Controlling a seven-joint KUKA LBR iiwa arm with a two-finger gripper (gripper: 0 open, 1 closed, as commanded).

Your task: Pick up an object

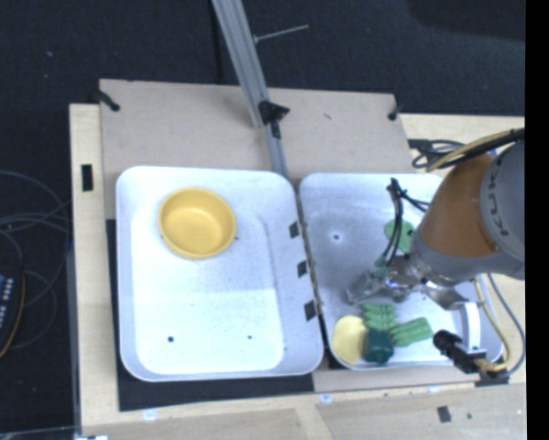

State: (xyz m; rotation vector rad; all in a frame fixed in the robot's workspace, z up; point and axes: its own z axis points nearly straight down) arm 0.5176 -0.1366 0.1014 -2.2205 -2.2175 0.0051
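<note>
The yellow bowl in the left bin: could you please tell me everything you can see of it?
The yellow bowl is round and shallow, with a smooth matte look like plastic. It sits upright, opening upward, with nothing visible inside. It rests on the floor of the left bin, in the far left part, close to the back wall but not clearly touching it. Nothing else touches it, and the gripper is over the right bin, well away.

The left bin [201, 337] has lots of room; just a yellow bowl [197, 223] sits far back. Toys [384, 333] crowd the right bin's [334, 209] near corner.
</note>
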